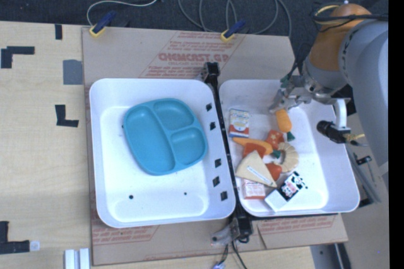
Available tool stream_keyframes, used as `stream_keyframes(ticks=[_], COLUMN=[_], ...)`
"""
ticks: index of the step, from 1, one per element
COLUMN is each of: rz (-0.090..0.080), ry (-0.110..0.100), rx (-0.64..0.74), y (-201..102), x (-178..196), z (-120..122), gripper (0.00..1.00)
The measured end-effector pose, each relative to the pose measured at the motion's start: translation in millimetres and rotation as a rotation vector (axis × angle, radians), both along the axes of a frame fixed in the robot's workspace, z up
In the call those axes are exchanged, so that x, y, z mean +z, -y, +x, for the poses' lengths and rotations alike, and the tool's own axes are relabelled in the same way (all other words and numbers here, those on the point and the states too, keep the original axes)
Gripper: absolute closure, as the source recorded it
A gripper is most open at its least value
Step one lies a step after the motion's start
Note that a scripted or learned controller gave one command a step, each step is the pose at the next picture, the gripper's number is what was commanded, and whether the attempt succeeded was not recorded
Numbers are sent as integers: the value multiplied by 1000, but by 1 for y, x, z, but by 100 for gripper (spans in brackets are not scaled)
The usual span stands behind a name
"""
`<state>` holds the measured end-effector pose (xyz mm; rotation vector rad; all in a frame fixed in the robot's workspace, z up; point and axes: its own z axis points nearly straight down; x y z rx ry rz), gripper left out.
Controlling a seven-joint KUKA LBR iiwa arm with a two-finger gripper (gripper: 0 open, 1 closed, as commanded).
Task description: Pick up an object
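We see a small orange object (pixel 285 120), shaped rather like a carrot, lying in the upper part of the right bin (pixel 315 195), and it sits just under the tips of the hand (pixel 286 101). The hand reaches down from the grey arm (pixel 369 65), which comes in from the right and carries an orange band (pixel 328 40) above the wrist. We cannot tell whether the hand is spread or pressed together, and we cannot tell whether it touches the orange object or only hangs close above it. Below and to the left of that object lies a loose heap of toy food: a small printed carton (pixel 238 122) near the bin's left wall, a second orange carrot-like piece (pixel 251 144) lying flat, a red piece (pixel 274 138) beside it, a pale yellow wedge (pixel 252 168) like a slice of cheese, and a tan round piece (pixel 289 154) touching the heap's right side. At the bottom of the heap we see a small black and white box (pixel 290 186) and a flat label-like card (pixel 255 189). The left bin (pixel 107 198) stands just beside the right one, their walls touching along a dark divider (pixel 219 135). In it rests a blue plate with compartments (pixel 165 135), tilted at a slant. Both bins sit on a sheet of brown cardboard (pixel 170 56) laid on the pale wooden worktop (pixel 38 154). Grey cables (pixel 227 5) loop on the dark floor beyond.
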<state>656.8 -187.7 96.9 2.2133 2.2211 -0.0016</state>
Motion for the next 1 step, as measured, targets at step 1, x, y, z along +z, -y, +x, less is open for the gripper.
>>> stream_keyframes(ticks=[1], rz=[6], ry=[-1], rx=[0], y=[-71], x=[67], z=[-2], gripper=[100])
